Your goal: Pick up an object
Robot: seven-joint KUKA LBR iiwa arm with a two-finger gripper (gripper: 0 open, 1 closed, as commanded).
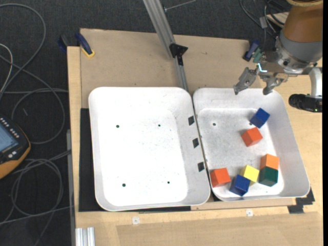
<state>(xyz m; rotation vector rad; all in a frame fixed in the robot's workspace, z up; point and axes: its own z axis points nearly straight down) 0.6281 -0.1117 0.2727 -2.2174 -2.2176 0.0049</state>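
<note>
White plastic bins sit side by side on a wooden bench (133, 60), the left bin (102, 106) beside the right bin (292, 137), which carries seven small blocks. The gripper (254, 84) hangs above the far edge of the right bin, its two fingers (245, 82) spread apart with nothing between them. Above it rises the grey arm (297, 45), wrapped in an orange band (306, 14), reaching in from the right side. Nearest the gripper, a blue cube (260, 117) lies toward the far right corner of the right bin, tilted on the slope of the wall. Just in front of it rests a red-orange cube (251, 136), close by but apart. Along the near edge of the same bin, an orange block (220, 176) sits near the left corner, and a second blue block (239, 184) lies just beside it. A yellow block (250, 173) touches that blue one, and a dark green block (267, 176) stands next to the yellow. A small orange cube (269, 161) sits against the far side of the green block. A grey metal rail (164, 29) runs at a slant across the far part of the bench, ending at the gap between the two bins. Black cables (31, 86) trail over the dark floor to the left of the bench.
</note>
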